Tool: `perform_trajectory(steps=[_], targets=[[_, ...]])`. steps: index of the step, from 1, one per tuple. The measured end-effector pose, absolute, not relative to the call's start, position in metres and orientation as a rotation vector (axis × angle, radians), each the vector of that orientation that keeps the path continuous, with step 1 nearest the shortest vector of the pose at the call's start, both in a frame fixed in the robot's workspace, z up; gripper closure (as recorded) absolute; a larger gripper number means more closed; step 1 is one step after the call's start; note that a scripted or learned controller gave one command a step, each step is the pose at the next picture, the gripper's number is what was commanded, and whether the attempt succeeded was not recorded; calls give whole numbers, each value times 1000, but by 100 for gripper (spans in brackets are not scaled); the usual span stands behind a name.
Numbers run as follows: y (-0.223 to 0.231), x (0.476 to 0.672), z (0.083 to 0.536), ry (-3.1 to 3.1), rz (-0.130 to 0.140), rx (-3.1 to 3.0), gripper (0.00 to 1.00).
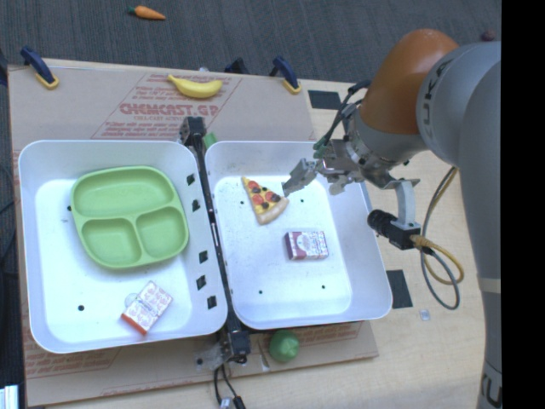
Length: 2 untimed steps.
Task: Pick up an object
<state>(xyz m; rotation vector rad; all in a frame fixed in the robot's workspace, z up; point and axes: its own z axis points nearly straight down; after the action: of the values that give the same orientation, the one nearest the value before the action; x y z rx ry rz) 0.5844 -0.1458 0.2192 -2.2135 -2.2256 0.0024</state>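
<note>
Near the upper middle of the right bin [362,288] lies the pizza slice [263,199], flat with its point toward the far wall. Just beside it on the right hangs the claw [300,177], nothing between its fingers; whether they stand apart or together I cannot tell. A small carton [306,245] sits nearby, toward the camera. A good grasp probably means centring over the slice, straddling its narrow width, and descending straight.
</note>
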Motion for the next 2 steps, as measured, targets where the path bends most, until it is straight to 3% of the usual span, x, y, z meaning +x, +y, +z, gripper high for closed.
perform_trajectory(steps=[1,2], targets=[[-199,576,133,-2225,7,-2213,0],[-209,486,92,-2226,4,-2213,0]])
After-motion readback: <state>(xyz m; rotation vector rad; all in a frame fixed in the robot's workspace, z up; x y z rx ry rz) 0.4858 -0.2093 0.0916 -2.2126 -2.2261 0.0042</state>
